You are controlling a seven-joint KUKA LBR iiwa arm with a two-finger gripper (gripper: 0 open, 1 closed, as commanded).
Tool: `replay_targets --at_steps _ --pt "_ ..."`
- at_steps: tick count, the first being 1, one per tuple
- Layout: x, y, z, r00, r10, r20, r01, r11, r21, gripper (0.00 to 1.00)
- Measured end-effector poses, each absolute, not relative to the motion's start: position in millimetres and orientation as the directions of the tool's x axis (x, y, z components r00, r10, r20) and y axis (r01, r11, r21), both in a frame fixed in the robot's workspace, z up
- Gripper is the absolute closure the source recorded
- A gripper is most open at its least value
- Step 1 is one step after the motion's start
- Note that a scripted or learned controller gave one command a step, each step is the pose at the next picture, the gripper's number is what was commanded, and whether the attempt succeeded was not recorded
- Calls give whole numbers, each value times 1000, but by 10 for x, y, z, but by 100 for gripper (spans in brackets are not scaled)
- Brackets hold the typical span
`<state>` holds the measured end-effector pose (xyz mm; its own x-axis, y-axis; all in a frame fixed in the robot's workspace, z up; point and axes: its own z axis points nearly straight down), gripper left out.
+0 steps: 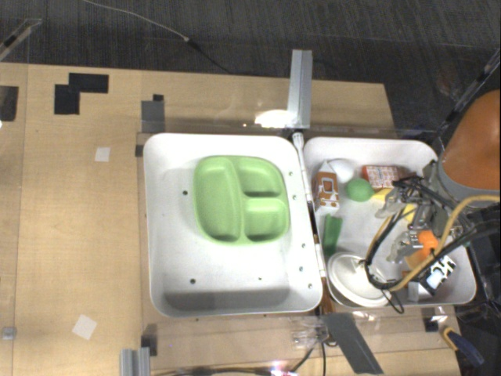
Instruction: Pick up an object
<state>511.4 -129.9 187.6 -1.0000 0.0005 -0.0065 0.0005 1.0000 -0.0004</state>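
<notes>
While the arm (473,155) reaches in from the right over the right bin (356,143), you can see its gripper (407,237) hanging low above that bin's near right part, wrapped in black and yellow cables (383,276), and you cannot tell from this view whether the claw is released or clenched, nor whether anything sits in it. In the right bin you have several candidates to pick: a small brown and white carton (326,192) lies against the left wall towards the far end, a green ball (359,190) rests just right of it, and a red and white packet (381,176) lies just beyond the ball near the far wall. A slim green block (332,232) lies by the left wall, nearer to you than the carton, and a white bowl (350,282) sits in the near left corner, partly crossed by the cables. A small orange piece (427,241) shows beside the gripper, though you cannot tell whether it belongs to the tool or is a loose thing. In the left bin (168,210) a green divided tray (239,198) lies alone, towards the far middle, well apart from the gripper. Both bins sit side by side on the wooden bench (70,225), touching along a grey divider rail (300,92)
</notes>
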Motion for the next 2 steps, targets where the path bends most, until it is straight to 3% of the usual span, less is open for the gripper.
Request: replay_targets --at_steps 1,2 --pt "5205 -1700 959 -999 -30 -16 -30 1000 -3 0" --pt "6542 -2047 889 -987 -160 -11 -160 987 -3 0"
